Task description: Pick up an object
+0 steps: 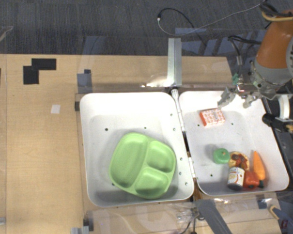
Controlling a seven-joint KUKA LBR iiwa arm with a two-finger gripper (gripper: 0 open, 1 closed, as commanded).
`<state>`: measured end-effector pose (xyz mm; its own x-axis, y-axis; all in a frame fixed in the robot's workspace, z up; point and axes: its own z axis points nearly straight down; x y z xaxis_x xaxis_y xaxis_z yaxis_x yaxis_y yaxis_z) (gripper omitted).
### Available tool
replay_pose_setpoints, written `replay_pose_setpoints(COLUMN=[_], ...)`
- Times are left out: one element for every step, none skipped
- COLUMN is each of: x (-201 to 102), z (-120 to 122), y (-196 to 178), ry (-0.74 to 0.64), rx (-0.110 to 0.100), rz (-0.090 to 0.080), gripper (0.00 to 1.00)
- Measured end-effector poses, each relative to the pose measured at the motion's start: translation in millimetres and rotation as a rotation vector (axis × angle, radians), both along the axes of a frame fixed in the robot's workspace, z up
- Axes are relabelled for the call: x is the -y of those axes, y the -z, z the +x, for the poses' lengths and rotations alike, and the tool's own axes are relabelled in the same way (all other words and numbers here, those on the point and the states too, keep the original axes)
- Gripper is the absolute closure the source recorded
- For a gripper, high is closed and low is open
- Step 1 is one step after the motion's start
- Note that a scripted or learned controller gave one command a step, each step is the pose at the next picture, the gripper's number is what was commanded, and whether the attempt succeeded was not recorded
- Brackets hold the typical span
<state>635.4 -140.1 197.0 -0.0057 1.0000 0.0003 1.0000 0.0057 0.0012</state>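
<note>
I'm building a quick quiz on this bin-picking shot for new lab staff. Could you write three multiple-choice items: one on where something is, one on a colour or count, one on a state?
1. Where does the divided plate lie?
A. In the left bin
B. In the right bin
C. On the bench outside the bins

2. What colour is the plate?
A. Red
B. Green
C. Blue

3. What is the gripper doing with the red-and-white packet?
A. Holding it up
B. Pressing it flat
C. Not touching it; the packet lies apart on the bin floor

Answers:
1 A: it rests on the floor of the left bin.
2 B: it is light green throughout.
3 C: bare floor of the right bin separates packet and gripper.
</note>
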Motion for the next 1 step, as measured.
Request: replay_pose_setpoints(x=[-31.5], z=[-54.9], y=[103.2], ry=[-0.07], rx=[0.001], rz=[0.0], gripper=[0.0])
